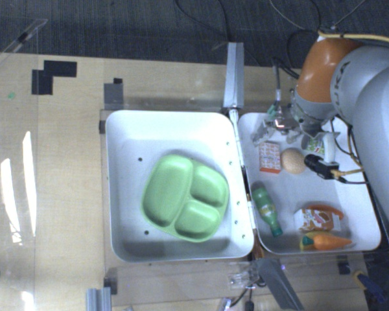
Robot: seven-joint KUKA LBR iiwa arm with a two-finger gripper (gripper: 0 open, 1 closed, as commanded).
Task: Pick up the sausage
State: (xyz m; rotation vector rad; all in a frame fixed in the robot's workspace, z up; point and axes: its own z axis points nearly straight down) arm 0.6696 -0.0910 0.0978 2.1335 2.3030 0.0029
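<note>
The 2 white bins sat side by side on the bench, the left bin holding a green 3-compartment tray tilted near its middle. The arm reached in from the right, its orange band above the wrist, and the gripper hung over the far left corner of the right bin. Whether it was parted or closed could not be told, since the tool was small and blurred by glare.

The sausage, what looked like a reddish curved piece, lay near the right bin's near right corner, touching a small printed packet, with an orange carrot just beside them at the near wall. A green bottle lay by the bin's left wall. A small red-and-white box and a tan egg-shaped item rested just below the gripper, well apart from the sausage.
</note>
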